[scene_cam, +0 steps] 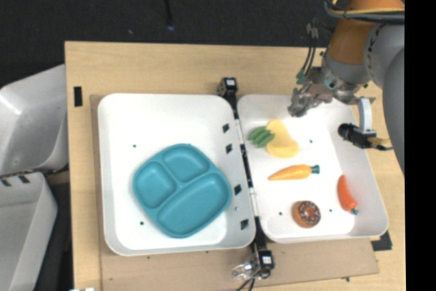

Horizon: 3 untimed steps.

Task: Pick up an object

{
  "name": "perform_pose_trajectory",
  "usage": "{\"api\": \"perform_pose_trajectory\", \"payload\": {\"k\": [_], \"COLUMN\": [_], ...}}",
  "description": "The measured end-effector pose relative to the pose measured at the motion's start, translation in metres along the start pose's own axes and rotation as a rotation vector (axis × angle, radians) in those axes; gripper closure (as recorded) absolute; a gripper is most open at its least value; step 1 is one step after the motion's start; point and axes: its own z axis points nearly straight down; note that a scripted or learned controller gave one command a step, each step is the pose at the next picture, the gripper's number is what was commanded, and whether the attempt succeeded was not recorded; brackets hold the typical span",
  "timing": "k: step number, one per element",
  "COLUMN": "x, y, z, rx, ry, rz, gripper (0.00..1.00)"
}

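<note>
So far nothing is lifted: gripper (300, 105), grip state indiscernible, is poised at upper right above corn (281, 140).

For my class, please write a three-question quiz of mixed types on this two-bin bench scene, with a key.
1. True or false: the blue three-compartment plastic plate lies in the left white bin.
2. Which lies nearest the gripper? A) orange toy carrot B) yellow toy corn with green husk C) chocolate-brown toy donut
3. Fill in: the red toy pepper lies in the ____ bin.

Key: 1 true; 2 B; 3 right.
</note>
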Motion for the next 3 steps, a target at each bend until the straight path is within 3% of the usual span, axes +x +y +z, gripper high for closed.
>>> {"api": "perform_pose_trajectory", "payload": {"k": [1, 2, 3], "x": [-0.004, -0.006, 0.051], "y": [0.007, 0.007, 0.005], "z": [-0.064, -0.09, -0.08], "rx": [-0.002, 0.002, 0.006], "ry": [-0.001, 0.001, 0.002], "rz": [-0.005, -0.004, -0.008], "gripper": [1.0, 1.0, 1.0]}}
